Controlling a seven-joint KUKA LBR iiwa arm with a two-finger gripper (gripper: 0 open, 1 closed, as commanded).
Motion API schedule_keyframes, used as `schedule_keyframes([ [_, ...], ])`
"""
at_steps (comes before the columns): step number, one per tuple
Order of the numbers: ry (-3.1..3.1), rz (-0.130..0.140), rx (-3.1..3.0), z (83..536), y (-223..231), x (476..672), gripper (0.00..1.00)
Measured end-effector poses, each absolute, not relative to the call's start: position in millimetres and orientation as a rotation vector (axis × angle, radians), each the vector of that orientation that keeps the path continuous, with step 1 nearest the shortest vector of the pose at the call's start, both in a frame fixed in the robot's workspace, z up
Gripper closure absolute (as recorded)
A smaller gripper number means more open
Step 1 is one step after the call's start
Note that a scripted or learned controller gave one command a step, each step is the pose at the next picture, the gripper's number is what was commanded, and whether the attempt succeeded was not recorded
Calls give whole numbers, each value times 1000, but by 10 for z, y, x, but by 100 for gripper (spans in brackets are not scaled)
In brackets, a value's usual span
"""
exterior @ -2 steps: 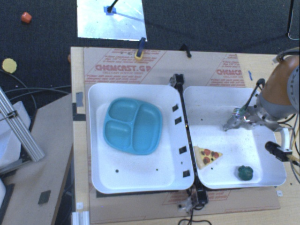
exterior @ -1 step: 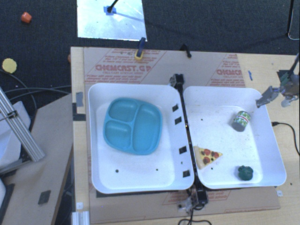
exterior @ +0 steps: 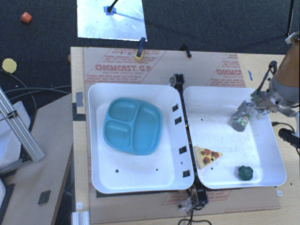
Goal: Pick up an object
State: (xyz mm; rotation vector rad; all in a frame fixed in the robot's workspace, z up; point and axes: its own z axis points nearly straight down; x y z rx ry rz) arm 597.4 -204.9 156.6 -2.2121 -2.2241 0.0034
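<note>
Two white bins side by side on bench: left bin with blue divided plate lying flat mid-bin, right bin with the loose items. Arm in from right edge, reaching over far-right part of right bin. Gripper low over that bin, tipped toward a small green-and-silver can-like object at or just under fingertips; touching or just above, hard to say. Jaw state: cannot tell, fingers blurred into the object. No clear sign of object between fingers, so not counted as held. Toy pizza slice near-left in right bin, close to the divider, well apart from gripper. Dark green lump in near-right corner of same bin, also apart. Step in hand, as a guess: descent/approach onto the can-like object, grasp not confirmed. Next move likely needs: closing squarely around the object, then straight lift clear of bin floor; rounded shape and tilted approach could mean slip or knock-away.
</note>
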Motion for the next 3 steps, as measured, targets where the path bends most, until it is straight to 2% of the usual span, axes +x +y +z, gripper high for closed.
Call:
schedule_keyframes([
  [1, -2209, 8, -2218, 1016, -2069, 4959, 0],
  [2, -2227, -3, -2222, 1162, -2065, 5033, 100],
  [3, -2231, -4, -2207, 1243, -1207, 4868, 100],
])
